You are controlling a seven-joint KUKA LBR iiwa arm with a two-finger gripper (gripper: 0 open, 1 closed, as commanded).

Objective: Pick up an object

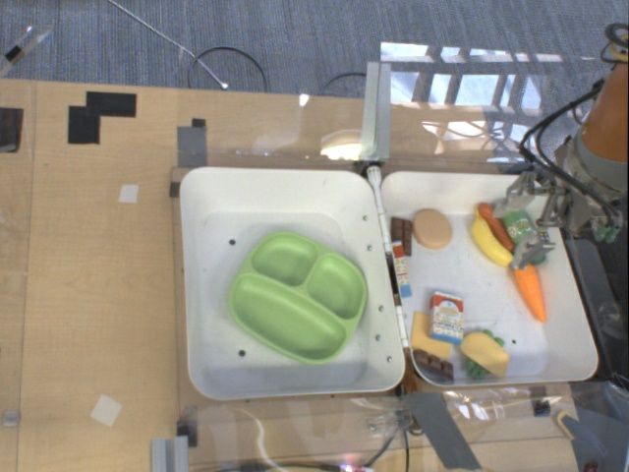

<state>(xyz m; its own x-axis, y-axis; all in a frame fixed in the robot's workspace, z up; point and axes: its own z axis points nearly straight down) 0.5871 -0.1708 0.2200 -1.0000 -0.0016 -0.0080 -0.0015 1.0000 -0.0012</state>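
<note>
the left bin [197, 264] has bare white floor all round the green divided plate [298, 295] sitting near its middle. across the divider, the right bin [580, 362] is crowded: a round bun [432, 229], a small carton [446, 317], then banana [488, 241] and carrot [530, 290] by the right rim. my gripper [531, 236] hangs over that rim, jaws slightly apart, gripping nothing i can make out.

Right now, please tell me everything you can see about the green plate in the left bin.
The green plate is light green, looks like smooth plastic, and has rounded corners. It has three compartments: one long one along its lower side and two smaller ones above. All of them hold nothing. It lies flat, turned at a slant, near the middle of the left bin, resting on the bin's floor.
</note>
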